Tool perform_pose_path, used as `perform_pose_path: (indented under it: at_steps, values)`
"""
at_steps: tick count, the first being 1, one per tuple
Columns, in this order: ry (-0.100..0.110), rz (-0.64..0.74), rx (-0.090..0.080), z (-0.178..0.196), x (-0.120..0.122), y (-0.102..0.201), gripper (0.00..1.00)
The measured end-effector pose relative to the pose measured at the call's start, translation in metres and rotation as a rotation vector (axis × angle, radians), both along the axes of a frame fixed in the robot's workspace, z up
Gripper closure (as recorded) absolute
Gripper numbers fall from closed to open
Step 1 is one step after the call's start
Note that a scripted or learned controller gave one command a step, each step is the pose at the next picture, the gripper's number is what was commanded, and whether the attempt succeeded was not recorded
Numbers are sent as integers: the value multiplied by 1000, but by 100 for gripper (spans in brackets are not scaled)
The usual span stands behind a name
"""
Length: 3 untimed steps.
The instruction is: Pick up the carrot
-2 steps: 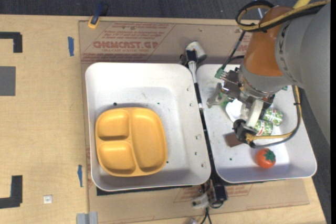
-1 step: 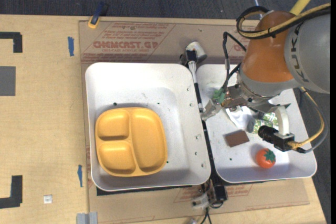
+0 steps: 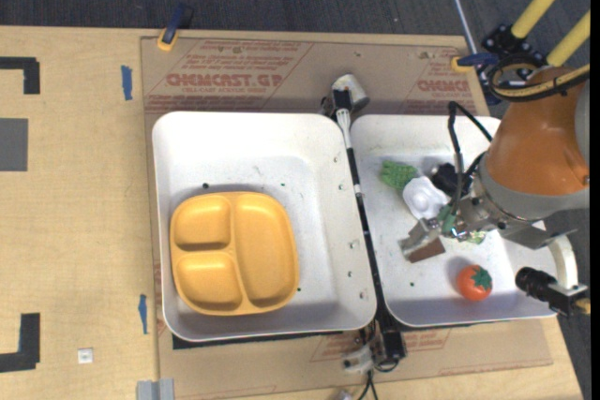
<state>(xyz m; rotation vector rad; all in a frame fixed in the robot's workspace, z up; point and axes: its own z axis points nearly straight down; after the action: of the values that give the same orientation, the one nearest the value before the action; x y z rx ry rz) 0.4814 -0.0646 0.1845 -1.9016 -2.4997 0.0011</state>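
Inside the right bin [image 3: 525, 309], the gripper [image 3: 424, 237] hung low with fingers apart, gripping nothing; the carrot [image 3: 474, 282] lay just beside it, toward the near rim.

Yellow divided plate [image 3: 234, 252] sits in left white bin [image 3: 253, 145], toward its lower left. Right white bin [image 3: 394, 295] holds green leafy toy [image 3: 397, 173], white object [image 3: 423, 197] just beside it, red tomato-like toy [image 3: 474, 283] near front. Cardboard sheet [image 3: 225, 75] under both bins on bench [image 3: 66, 229].

Grey arm [image 3: 562, 201] with a broad orange band [image 3: 534, 150], black cables, and a metallic gripper [image 3: 424, 237].
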Motion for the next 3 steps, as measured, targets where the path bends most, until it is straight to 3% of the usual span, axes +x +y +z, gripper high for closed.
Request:
perform_pose_path:
  at_steps: [1, 2, 3]
  values:
    - [-3, 0, 0, 10, 1, 1, 100]
    - [-4, -42, 0, 41, -1, 74, 100]
    - [-3, -312, 0, 50, -2, 102, 100]
